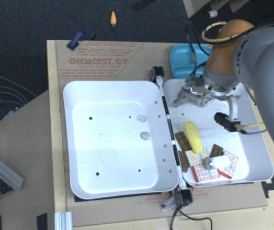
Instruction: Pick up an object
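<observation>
At about five o'clock, nearest the camera, a pile of flat packets (212, 166) lies in the right bin (259, 169); just beyond, toward four o'clock, a yellow corn cob (193, 136) rests beside a brown bar (181, 141); farther, at two o'clock, the gripper (194, 96) hangs over that bin's far end, grasping nothing visible; whether it is released or clenched I cannot tell; the left bin (79, 143) sits at nine o'clock.

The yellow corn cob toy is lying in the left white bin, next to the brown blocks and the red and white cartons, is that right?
Not quite. The camera view shows the yellow corn cob toy in the right white bin, not the left white bin. It does lie next to the brown blocks and the red and white cartons, as you said.
</observation>
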You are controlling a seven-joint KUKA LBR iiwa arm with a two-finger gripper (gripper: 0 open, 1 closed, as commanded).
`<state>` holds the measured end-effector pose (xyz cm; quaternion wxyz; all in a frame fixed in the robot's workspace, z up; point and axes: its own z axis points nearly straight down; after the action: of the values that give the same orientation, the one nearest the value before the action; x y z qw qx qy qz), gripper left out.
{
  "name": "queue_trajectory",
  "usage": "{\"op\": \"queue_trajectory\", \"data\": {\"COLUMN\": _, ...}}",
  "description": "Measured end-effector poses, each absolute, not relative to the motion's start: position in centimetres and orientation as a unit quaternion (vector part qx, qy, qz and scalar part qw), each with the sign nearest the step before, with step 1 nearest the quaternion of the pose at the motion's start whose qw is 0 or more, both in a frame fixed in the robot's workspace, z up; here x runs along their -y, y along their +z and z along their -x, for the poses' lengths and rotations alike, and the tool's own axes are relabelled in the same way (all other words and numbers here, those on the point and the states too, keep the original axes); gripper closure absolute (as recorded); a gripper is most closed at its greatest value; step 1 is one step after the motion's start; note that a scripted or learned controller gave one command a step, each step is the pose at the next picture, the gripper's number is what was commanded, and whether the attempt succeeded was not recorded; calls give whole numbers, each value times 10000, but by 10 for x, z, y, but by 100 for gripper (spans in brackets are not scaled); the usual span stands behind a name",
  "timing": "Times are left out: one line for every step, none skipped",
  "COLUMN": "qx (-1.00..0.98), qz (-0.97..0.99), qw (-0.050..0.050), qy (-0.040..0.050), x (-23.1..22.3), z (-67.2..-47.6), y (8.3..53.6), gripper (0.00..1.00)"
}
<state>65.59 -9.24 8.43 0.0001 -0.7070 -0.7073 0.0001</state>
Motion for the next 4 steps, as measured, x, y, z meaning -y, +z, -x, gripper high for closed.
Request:
{"op": "queue_trajectory", "data": {"qx": 7067, "qz": 7075, "qw": 12, "qy": 7, "x": 96, "z": -565, "y": 84, "gripper": 0}}
{"op": "queue_trajectory", "data": {"qx": 7065, "qz": 7077, "qw": 1, "qy": -4, "x": 96, "z": -566, "y": 95, "gripper": 100}}
{"op": "queue_trajectory", "data": {"qx": 7066, "qz": 7077, "qw": 2, "qy": -3, "x": 96, "z": -566, "y": 94, "gripper": 0}}
{"op": "queue_trajectory", "data": {"qx": 7064, "qz": 7078, "qw": -4, "qy": -8, "x": 96, "z": -566, "y": 104, "gripper": 100}}
